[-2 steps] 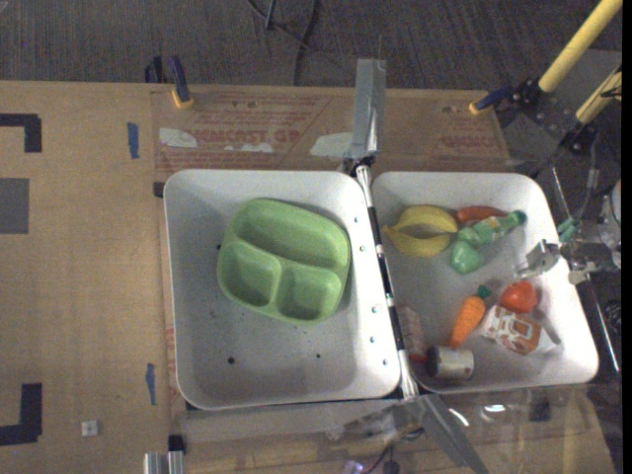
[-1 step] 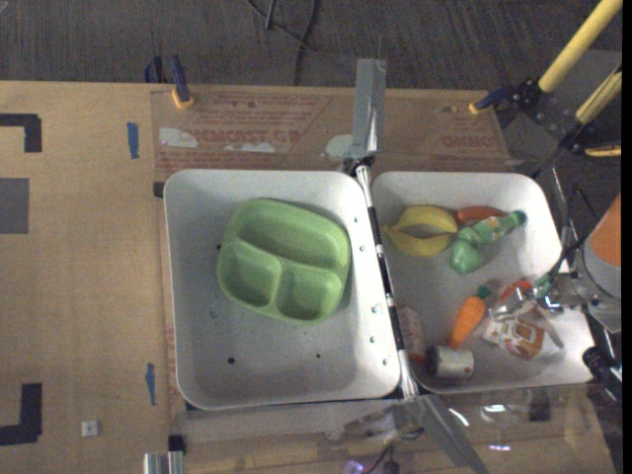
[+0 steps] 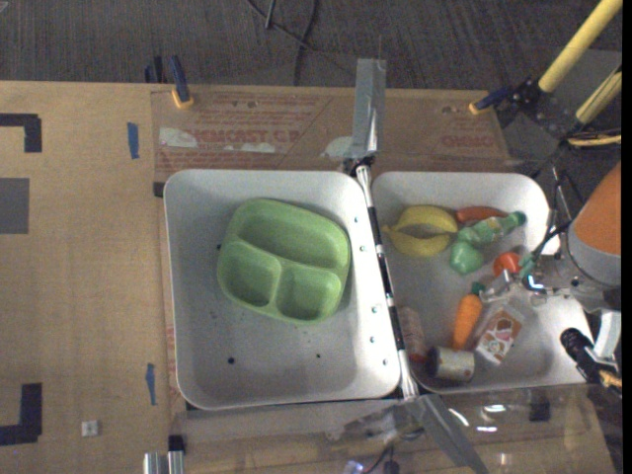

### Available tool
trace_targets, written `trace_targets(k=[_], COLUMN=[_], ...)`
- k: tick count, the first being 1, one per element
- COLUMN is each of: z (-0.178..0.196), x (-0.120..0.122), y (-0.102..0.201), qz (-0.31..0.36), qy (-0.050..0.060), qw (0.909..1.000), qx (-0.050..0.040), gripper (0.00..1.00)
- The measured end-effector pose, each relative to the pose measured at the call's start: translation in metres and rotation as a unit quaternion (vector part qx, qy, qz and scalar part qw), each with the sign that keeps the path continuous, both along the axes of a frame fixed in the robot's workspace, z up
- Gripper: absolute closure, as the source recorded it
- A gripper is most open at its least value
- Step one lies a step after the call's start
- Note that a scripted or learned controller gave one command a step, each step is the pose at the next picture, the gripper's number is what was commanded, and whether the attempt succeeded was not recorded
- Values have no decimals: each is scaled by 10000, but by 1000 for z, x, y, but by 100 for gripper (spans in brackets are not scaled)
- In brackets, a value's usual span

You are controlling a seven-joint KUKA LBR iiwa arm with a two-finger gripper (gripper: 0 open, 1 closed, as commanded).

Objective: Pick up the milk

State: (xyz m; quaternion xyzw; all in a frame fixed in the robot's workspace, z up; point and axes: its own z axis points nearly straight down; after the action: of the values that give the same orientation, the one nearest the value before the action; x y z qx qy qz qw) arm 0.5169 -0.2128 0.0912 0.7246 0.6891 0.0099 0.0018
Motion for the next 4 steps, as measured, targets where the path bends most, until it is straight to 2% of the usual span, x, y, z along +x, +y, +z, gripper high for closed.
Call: trace_targets(k=[1,2,3,4], z=[-2,24,-3,7], x=[-11,-38,-36,-36], y=[40,10,30,28], qz=[-1405,-709,-696,-711], qy=[35,91,59,41], qw=[9901,9974,9975,9974], qx=[-50,-49,-65,-86], gripper=[0,0,0,100])
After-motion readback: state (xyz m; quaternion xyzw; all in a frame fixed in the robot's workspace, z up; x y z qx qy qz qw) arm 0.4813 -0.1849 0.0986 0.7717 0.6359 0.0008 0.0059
